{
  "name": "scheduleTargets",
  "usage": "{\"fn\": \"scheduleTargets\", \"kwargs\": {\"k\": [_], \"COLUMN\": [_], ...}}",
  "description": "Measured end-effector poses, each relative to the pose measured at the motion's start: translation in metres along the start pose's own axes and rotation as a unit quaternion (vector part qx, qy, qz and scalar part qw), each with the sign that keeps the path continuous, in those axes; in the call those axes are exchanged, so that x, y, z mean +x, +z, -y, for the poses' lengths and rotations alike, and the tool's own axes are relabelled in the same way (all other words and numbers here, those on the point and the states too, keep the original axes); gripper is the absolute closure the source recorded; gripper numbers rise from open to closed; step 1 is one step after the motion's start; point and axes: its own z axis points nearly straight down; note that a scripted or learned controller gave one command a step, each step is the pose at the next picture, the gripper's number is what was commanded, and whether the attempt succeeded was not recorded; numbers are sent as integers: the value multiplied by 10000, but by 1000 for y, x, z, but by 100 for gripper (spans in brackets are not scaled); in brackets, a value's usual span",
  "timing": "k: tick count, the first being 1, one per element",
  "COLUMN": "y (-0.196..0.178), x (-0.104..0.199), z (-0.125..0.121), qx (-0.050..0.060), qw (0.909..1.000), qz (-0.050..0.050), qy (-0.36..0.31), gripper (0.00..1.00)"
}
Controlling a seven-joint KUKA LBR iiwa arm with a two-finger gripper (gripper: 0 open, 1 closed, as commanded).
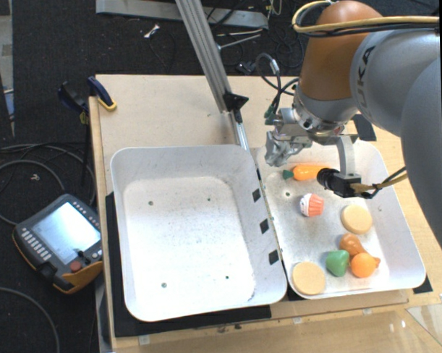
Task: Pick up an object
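Observation:
The right bin (397,238) holds several small toys. An orange carrot with a green tip (306,173) lies near its back. A red-and-white cupcake (311,204) sits a little in front of the carrot. Further forward are a pale round biscuit (356,219), a small orange piece (351,242), a green pepper (337,262), an orange fruit (364,265) and a tan disc (308,277). My gripper (276,153) hangs low over the right bin's back left corner, just left of the carrot's green tip. Nothing shows in its grasp.
The left bin (126,164) lies beside the right one, and their rims meet at the middle. A slanted aluminium post (209,57) rises behind the bins. A blue-and-yellow clamp (95,93) sits at the bench's back left corner. A teach pendant (60,243) lies on the floor at left.

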Motion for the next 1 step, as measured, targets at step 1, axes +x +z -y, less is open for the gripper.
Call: {"fn": "scheduleTargets", "kwargs": {"k": [1], "y": [10], "x": [51], "z": [-9], "qx": [-14], "qw": [10000], "qz": [2], "qy": [-1], "gripper": [100]}}
